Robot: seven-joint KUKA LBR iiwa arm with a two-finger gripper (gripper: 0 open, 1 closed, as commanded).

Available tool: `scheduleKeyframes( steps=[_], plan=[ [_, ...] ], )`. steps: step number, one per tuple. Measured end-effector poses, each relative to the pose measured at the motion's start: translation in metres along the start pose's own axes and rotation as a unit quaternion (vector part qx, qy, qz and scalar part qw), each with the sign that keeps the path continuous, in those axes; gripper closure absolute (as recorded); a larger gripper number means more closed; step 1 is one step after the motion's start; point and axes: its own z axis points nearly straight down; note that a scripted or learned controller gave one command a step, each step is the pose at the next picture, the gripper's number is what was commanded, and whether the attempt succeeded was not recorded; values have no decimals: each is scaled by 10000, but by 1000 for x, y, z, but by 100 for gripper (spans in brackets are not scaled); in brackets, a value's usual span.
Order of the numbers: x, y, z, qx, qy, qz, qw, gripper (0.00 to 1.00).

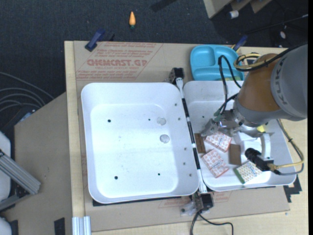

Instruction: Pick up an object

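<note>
So the bench [122, 58] is a tan board with red "CHEMCAST" lettering printed on it, sitting over dark carpet. There's a small orange thing [132, 18] on the floor above the board and a blue clip [94, 40] right at its top edge. Grey cables [19, 106] loop on the floor off to the left. A light blue tray [208, 62] sits just behind the right bin.

Two white bins side by side: the left bin [137, 141] has just a couple of small round marks on its floor, and the right bin [205, 94] has all the stuff.

The arm [274, 89] comes in from the right, orange band over the grey body, bent down over the right bin. The pincer [221, 124] hangs low near the middle of that bin, just above the items. Can't tell whether it's apart or together, too much clutter around the tip.

Objects sit in the front half of the right bin: two red-and-white patterned packets [215, 153], one behind the other, both turned a bit diagonal. A brown block [235, 153] just right of them stands with its long axis roughly front to back. A green-edged card [247, 171] lies tilted near the front right corner.
</note>
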Motion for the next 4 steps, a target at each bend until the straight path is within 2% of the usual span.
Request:
scheduleKeyframes(
  steps=[1,2,3,4],
  plan=[
    [-6,76,-1,-14,-3,-3,10000,0],
    [-97,72,-27,-21,-15,0,10000,0],
    [-118,109,-2,47,87,-25,9999,0],
    [-121,110,-12,-12,18,-28,10000,100]
  ],
)
